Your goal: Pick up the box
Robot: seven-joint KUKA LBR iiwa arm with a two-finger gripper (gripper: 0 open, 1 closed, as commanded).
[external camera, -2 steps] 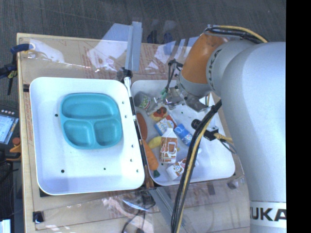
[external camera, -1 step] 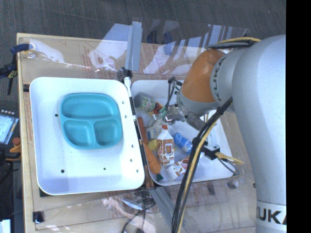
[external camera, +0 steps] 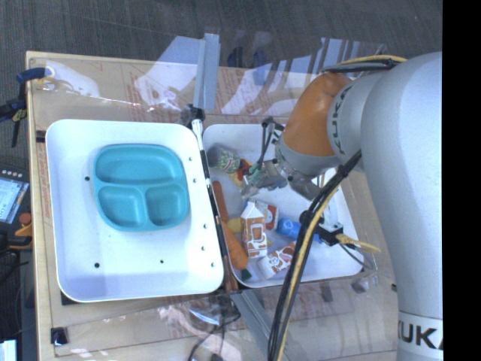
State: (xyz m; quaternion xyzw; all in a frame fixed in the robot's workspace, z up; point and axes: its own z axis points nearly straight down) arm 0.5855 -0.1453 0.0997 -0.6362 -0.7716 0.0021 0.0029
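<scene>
Gripper [external camera: 259,177] hangs just above the box [external camera: 255,228] in the right bin [external camera: 225,135]; finger state: cannot tell; it should drop straight and square onto the box top

On the surface [external camera: 90,81], two bins sit side by side: the divided tray [external camera: 141,184] lies in the nine o'clock bin [external camera: 68,262]; the carton [external camera: 255,230] stands in the three o'clock bin [external camera: 340,265].
</scene>
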